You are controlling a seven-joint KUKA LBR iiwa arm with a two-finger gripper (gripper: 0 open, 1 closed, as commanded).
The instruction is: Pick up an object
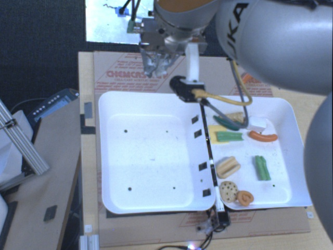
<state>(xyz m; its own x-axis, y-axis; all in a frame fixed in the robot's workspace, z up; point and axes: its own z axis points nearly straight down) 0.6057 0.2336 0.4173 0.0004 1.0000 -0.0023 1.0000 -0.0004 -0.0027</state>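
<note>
Nearest the camera, a round speckled cookie [228, 190] and a green ridged vegetable piece [261, 167] lie in the right white bin [291, 155]. The tool [156, 64] hangs beyond the bins' far edge, so they lie nearer and rightward; its grip state I cannot tell.

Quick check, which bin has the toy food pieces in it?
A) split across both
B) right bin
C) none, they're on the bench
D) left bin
B: the red sausage-shaped piece, the green ridged stick and the round speckled cookie all lie inside the shallow white right bin, as do the other small pieces around them.
</note>
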